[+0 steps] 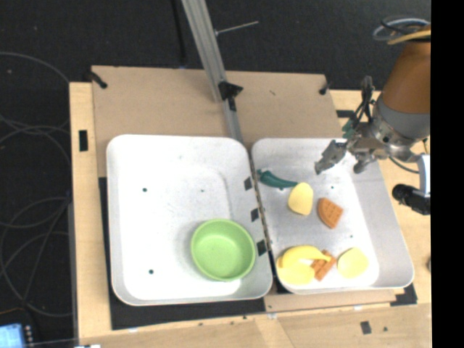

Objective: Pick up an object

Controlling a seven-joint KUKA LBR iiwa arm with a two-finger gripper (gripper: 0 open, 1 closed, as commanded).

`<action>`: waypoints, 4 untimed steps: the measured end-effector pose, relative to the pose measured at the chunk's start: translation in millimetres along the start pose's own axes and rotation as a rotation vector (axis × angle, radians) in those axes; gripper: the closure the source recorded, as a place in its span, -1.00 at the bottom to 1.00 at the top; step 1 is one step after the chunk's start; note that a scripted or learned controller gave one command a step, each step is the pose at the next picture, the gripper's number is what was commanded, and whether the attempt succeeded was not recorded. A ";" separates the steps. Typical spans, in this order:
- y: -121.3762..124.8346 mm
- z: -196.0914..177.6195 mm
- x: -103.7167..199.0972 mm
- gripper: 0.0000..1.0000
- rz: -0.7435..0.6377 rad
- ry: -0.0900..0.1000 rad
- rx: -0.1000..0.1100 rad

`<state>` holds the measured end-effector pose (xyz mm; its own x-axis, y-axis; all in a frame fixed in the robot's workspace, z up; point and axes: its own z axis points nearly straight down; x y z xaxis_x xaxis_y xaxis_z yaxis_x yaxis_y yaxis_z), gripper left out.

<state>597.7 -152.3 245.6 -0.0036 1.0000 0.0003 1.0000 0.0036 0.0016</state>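
My gripper (341, 162) hangs over the upper part of the right bin (377, 194), its two fingers spread open with nothing between them. Below it to the left lie a pale yellow rounded piece (301, 199) and an orange wedge (330, 213). A teal object (274, 180) lies by the bin's left wall. Near the front of this bin sit a yellow object (297, 261), a small orange stick (323, 267) leaning on it, and a yellow round piece (352, 262). A green bowl (222, 249) rests in the left bin (152, 194).
A metal pole (206, 46) slants up from the divide between the bins. The bins sit on a brown board (174, 100) on the bench. Dark cables lie on the floor at the left.
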 end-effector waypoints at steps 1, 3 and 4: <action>0.0 0.0 0.1 -1.00 0.000 0.000 0.000; -10.5 105.8 -8.3 -1.00 0.005 -0.002 0.005; -7.2 139.4 -12.5 -1.00 0.006 -0.010 -0.011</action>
<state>590.7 -164.8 106.1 0.0025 1.0000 -0.0095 0.9999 -0.0024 0.0130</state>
